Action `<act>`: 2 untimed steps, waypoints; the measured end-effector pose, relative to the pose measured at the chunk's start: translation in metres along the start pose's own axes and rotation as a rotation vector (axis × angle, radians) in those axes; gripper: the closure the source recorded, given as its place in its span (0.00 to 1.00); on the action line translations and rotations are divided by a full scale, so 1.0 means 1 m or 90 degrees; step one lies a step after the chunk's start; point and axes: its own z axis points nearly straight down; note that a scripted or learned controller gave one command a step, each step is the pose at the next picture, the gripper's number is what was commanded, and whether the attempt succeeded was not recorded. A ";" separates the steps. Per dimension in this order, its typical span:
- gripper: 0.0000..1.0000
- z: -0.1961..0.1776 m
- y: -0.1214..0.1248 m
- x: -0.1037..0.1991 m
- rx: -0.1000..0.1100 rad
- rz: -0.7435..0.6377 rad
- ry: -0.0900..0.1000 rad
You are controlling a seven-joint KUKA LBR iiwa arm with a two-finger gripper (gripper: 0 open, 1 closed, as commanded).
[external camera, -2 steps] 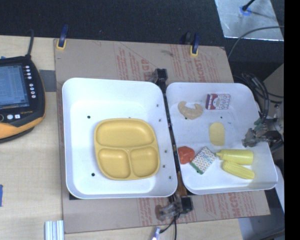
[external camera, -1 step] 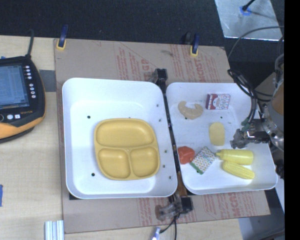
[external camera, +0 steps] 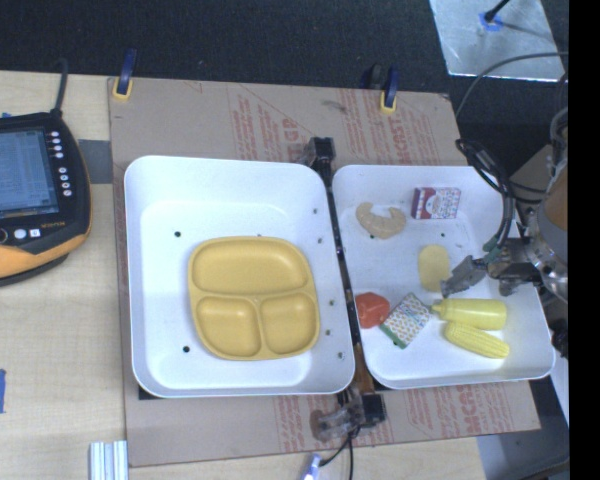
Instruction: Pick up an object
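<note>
the jaws (external camera: 470, 273) hang low over the right bin (external camera: 400, 373), reaching in from the right edge, with the grey arm (external camera: 550, 208) and its cables above them. one dark finger (external camera: 462, 276) slants down and left toward the bin floor; whether the jaws are apart or together cannot be told, and nothing shows between them.

just left of the jaws lies a pale yellow piece (external camera: 433, 265), very close to the fingertip. just below the jaws lie two yellow corn cobs (external camera: 475, 326), one above the other, the upper one nearly under the finger. down and left of the jaws sits a small speckled packet (external camera: 407, 319), tilted, with a red-orange lump (external camera: 371, 309) touching its left side. up and left of the jaws is a tan curved pastry (external camera: 382, 220), and above the jaws a small red-and-white box (external camera: 435, 203).

well to the left of the jaws, in the left bin (external camera: 160, 198), rests a yellow divided tray (external camera: 252, 296). farther left, on the tabletop (external camera: 40, 368), lies a control pendant (external camera: 25, 193) with a lit screen. both bins sit on a brown cardboard sheet (external camera: 230, 108).
</note>
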 end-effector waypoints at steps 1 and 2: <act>0.00 0.033 0.047 0.018 -0.001 0.000 -0.001; 0.00 0.117 0.101 0.003 0.000 -0.001 -0.001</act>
